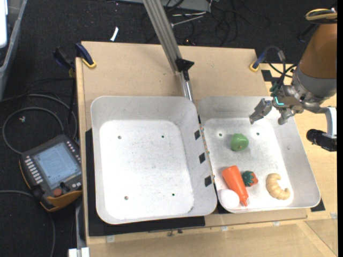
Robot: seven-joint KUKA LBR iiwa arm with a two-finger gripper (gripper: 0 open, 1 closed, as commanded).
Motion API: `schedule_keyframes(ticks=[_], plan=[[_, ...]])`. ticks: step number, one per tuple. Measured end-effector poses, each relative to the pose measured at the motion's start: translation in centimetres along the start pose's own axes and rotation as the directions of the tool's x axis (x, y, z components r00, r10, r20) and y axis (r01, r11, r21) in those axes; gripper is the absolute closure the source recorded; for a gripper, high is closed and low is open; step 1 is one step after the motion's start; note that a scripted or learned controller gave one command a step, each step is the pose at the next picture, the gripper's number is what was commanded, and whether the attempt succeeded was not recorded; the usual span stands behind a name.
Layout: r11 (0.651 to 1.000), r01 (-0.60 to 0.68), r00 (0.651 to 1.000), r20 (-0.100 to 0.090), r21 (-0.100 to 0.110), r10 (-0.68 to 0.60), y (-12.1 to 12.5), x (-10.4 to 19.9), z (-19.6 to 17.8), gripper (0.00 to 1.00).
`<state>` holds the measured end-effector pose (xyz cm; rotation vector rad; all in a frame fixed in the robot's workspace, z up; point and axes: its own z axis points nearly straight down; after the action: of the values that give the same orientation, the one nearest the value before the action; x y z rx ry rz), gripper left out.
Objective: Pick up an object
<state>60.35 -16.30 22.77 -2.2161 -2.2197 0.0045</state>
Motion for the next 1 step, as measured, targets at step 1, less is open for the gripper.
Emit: schedule_keyframes(ticks=[1], plan=[[1.000,0.001,1.000,0.001,-0.005,-0.001,0.09,0.01,-0.26,0.00]])
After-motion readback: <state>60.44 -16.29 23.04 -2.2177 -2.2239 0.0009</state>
